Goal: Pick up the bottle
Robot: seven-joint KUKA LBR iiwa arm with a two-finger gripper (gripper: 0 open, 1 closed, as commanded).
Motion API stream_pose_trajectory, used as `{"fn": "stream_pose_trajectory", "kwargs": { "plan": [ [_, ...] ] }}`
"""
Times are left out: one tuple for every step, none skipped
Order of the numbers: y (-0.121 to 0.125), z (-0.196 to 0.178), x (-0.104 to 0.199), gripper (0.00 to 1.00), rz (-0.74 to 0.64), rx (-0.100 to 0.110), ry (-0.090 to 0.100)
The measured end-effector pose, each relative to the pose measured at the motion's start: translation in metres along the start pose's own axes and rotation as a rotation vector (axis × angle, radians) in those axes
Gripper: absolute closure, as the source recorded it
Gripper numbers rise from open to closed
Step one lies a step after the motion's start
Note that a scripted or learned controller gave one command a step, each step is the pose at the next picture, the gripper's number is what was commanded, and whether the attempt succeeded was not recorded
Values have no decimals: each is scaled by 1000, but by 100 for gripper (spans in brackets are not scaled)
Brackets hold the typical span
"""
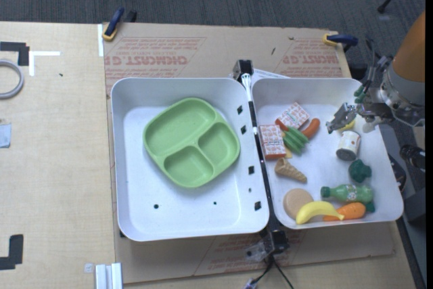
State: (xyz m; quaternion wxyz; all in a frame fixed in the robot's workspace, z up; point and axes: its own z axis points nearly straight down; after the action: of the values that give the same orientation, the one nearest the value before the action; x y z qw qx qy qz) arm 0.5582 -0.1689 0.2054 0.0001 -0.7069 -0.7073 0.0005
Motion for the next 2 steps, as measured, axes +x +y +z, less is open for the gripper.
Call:
{"fn": "stream_pose_trajectory", "kwargs": {
  "plan": [
    [-46, 113, -21, 0, 208, 0, 1],
    [-46, 104, -21, 100, 210, 0, 0]
  ]
}}
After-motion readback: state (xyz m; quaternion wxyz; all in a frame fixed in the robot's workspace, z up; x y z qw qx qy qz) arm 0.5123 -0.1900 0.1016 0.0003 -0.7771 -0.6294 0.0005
